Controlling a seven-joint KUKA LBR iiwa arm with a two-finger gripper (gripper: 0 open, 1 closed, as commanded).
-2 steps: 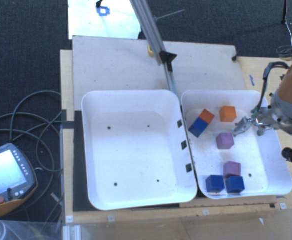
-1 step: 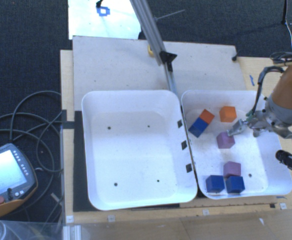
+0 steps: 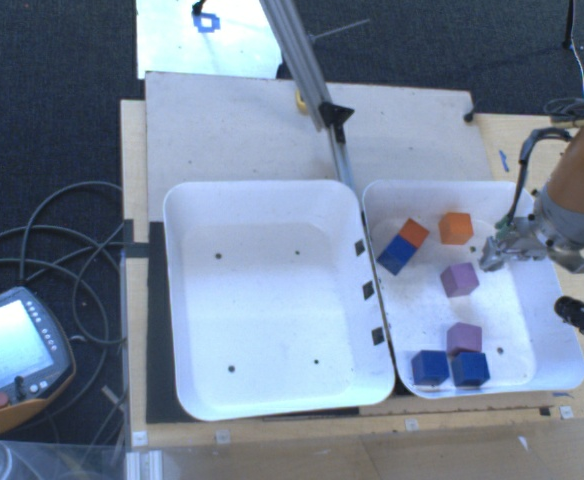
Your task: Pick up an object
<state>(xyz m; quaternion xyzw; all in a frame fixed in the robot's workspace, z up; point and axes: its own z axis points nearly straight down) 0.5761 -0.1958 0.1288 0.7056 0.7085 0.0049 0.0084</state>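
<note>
Left bin (image 3: 272, 298) bare, not in play. Right bin (image 3: 557, 353) held all blocks: blue/orange pair (image 3: 403, 246) at 10 o'clock, orange cube (image 3: 456, 228) at 12, purple cube (image 3: 459, 279) centre, purple (image 3: 464, 337) plus two blue (image 3: 450, 368) at 6. Gripper (image 3: 495, 253) sat at 3 o'clock, just beside centre purple cube, nothing seen held; how wide it stood: couldn't tell. Judged step: approach, pre-grasp. Next move likely needs shift toward 8 o'clock over purple cube, descend, close.
</note>
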